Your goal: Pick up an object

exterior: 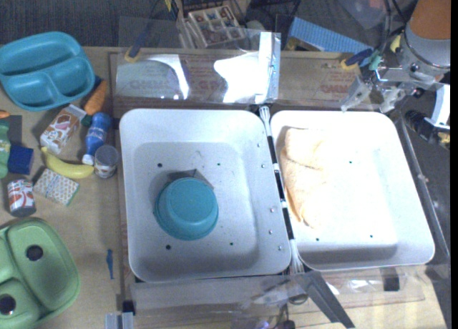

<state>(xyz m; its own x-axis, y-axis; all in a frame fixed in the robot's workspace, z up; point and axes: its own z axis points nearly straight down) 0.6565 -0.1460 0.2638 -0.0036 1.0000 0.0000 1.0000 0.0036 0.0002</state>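
A wooden bench (86,263) carries two shallow white bins set side by side, their inner rims almost touching down the middle. The left bin (136,249) holds one thing, a round teal bowl (187,208) turned upside down, sitting a little left of and below the bin's centre, well apart from every wall. The right bin (411,242) holds one pale, cream-coloured cloth or sheet (304,170), lying against its left wall and running from near the upper left corner to about halfway down; the rest of that floor is bare white, washed out by glare. The arm enters at the upper right, orange band (433,9) above the wrist, and the gripper (376,91) hangs over the bench just beyond the right bin's far rim, near its upper right corner, touching nothing; whether its fingers are apart or together I cannot tell. Along the bench's left edge lie loose items: one teal divided tray (44,69) at the far corner, one green tray (32,274) at the near corner, one banana (66,165), one small carton (60,130), one blue bottle (94,134), and a small can (106,159). Behind the bins a shiny sheet (193,77) lies along the back edge.
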